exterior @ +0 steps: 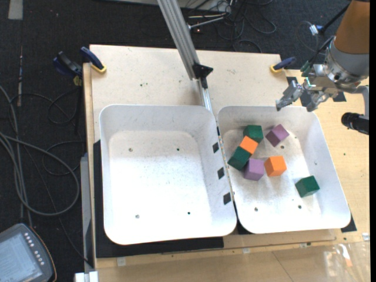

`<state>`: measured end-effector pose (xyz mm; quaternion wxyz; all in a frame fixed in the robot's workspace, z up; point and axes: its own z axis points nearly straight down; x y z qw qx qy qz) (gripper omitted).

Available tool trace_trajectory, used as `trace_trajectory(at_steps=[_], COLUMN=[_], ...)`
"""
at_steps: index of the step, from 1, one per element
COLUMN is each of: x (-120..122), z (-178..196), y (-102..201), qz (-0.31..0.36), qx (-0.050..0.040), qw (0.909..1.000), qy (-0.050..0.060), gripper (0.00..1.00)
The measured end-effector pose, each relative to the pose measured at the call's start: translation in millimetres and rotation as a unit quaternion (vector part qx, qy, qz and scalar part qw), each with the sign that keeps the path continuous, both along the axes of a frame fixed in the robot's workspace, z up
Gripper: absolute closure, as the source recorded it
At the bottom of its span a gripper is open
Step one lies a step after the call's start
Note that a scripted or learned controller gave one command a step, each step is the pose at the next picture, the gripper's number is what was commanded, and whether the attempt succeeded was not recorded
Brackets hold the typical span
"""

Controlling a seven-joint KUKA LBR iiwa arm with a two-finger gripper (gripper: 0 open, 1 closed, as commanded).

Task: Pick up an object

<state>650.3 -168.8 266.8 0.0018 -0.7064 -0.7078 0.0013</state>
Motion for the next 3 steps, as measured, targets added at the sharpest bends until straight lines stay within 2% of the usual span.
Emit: trace_trajectory(at_steps=[1, 2, 3], x=[1, 1, -4], z=[3, -41, -96], y=[0, -3, 6], qz=[0.001, -0.001, 0.0], qx=[-0.0009, -0.0006, 0.0], qw=[1.0, 1.0, 1.0], qy=[-0.002, 0.0, 0.001], gripper=[0.0, 0.0, 0.0])
